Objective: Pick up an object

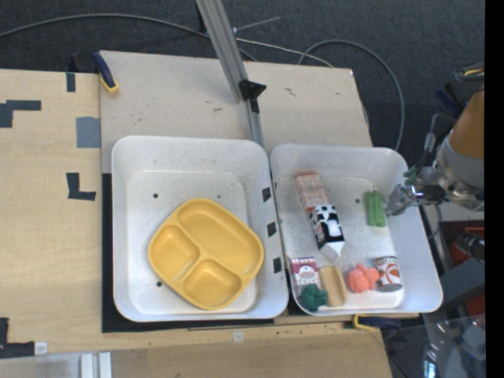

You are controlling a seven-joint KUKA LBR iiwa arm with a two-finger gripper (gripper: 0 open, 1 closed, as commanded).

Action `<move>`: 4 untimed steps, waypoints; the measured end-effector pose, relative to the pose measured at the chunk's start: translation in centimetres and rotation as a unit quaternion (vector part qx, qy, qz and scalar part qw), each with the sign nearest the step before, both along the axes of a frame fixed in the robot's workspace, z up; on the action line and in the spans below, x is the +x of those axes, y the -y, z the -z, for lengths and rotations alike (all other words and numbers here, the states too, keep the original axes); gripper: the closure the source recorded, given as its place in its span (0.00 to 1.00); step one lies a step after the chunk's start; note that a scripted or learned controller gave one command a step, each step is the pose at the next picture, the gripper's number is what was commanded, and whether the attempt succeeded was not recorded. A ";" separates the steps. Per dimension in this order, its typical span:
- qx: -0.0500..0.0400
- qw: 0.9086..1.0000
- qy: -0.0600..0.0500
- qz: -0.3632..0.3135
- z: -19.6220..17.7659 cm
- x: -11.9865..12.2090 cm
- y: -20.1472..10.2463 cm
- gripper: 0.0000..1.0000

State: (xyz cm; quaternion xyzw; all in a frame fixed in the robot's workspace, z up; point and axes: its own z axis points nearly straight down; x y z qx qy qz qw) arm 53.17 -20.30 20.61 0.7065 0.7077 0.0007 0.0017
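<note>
Gripper (pixel 403 198) at right bin's (pixel 409 290) edge, grip state unclear, green block (pixel 375 209) just beside it

Arm (pixel 466 152): we see a rounded grey body at the view's right edge.
Band (pixel 472 128): we make out a broad orange ring above the wrist, its upper edge blurred.
Wrist: we note pale grey metal with darker seams below the orange.
Claw (pixel 403 198): we see a small, dark grey and silvery head; its fine parts are too blurred for us to tell.
Cables: we see thin dark leads beside the wrist.
</note>
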 end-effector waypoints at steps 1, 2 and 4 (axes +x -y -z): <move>0.000 1.000 -0.001 0.000 -2.8 0.1 0.0 1.00; 0.001 1.000 -0.002 -0.002 -3.2 -0.4 -4.5 1.00; 0.002 1.000 -0.003 -0.003 -4.6 -1.8 -15.4 1.00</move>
